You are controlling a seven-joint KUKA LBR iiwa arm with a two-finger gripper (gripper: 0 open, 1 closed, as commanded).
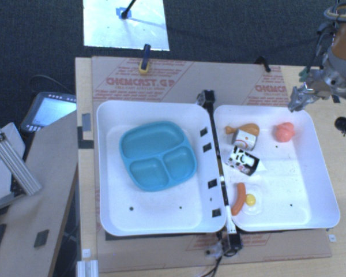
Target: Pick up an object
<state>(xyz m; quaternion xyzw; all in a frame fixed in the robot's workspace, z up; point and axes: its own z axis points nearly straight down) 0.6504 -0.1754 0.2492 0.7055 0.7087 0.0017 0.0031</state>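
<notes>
The right bin [311, 172] holds a pink ball [284, 131] at its back right, an orange-brown piece [244, 129] beside a small tan and white box [244, 139], a black and white packet [243, 160], an orange sausage [239, 198] and a small yellow ball [251, 199]. My gripper [299, 101] hangs at the bin's far right corner, above and to the right of the pink ball, with nothing seen between its fingers.
The left bin [109, 120] carries a blue divided plate [157, 154]. A black divider [214, 154] runs between the bins. A yellow clamp [144, 67] sits at the board's back edge. A tablet [46, 113] lies off the bench to the left.
</notes>
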